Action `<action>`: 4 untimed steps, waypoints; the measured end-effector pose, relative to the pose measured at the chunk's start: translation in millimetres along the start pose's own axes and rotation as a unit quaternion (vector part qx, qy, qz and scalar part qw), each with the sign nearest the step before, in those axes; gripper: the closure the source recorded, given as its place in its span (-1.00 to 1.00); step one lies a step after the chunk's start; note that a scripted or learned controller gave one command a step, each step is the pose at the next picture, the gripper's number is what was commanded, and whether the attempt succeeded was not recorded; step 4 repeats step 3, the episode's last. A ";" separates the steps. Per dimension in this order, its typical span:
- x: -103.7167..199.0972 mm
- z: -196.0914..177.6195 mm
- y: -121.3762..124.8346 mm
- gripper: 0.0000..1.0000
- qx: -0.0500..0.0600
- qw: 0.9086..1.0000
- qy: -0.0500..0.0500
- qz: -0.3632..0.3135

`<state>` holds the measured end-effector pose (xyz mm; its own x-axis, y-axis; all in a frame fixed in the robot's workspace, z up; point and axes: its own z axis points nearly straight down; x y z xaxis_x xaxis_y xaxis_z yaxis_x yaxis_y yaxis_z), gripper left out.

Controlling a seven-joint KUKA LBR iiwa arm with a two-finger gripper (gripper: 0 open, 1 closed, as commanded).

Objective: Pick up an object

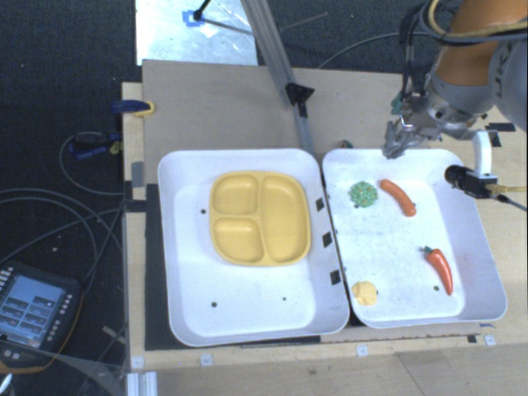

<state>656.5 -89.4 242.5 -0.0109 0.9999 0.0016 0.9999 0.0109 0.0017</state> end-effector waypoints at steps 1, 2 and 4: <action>56.7 -1.0 16.4 1.00 -0.001 1.000 0.000 0.000; 108.0 -8.3 18.4 1.00 -0.001 1.000 0.000 0.000; 160.9 8.0 23.7 1.00 0.000 1.000 0.000 0.000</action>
